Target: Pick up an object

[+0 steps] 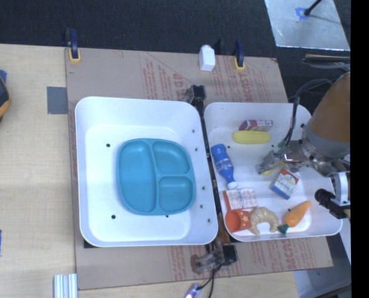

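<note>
The right white bin (318,231) holds several small objects. A yellow corn cob (251,137) lies near the back, with a small red and white packet (256,124) behind it. A blue bottle (222,163) lies along the left wall. A small blue and orange carton (284,184) sits in the middle, and an orange carrot (295,215) lies at the front right. A tan croissant-shaped piece (263,218), a red cup (235,220) and a white and red packet (240,198) are at the front left. My gripper (270,164) hangs open just left of the carton, with nothing between its fingers.
The left white bin (94,166) holds a blue divided plate (155,176). The grey arm with its orange band (330,120) reaches in over the right bin's right wall. Both bins rest on brown cardboard (141,73) held by clamps.
</note>
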You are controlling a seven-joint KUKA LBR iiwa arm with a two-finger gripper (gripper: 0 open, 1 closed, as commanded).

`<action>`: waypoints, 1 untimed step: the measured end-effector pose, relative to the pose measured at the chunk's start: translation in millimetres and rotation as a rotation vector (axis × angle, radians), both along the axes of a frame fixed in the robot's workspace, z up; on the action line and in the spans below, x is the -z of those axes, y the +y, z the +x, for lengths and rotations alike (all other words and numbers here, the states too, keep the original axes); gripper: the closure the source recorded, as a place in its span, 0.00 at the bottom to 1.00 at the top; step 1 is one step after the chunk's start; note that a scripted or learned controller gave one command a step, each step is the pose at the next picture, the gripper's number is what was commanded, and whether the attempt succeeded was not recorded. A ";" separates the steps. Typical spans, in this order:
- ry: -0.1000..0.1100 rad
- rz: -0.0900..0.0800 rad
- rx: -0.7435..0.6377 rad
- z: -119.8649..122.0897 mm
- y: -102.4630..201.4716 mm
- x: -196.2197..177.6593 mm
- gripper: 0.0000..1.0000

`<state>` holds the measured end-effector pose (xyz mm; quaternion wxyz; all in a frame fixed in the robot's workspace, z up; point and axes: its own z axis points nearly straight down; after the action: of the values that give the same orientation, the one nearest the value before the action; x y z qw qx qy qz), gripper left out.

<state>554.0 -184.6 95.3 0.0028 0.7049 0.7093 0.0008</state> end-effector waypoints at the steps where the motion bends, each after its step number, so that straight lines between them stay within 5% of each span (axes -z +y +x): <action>1: 0.007 0.003 0.001 56.0 28.6 -3.1 0.00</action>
<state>610.0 -156.1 98.4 -0.0008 0.7051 0.7091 -0.0008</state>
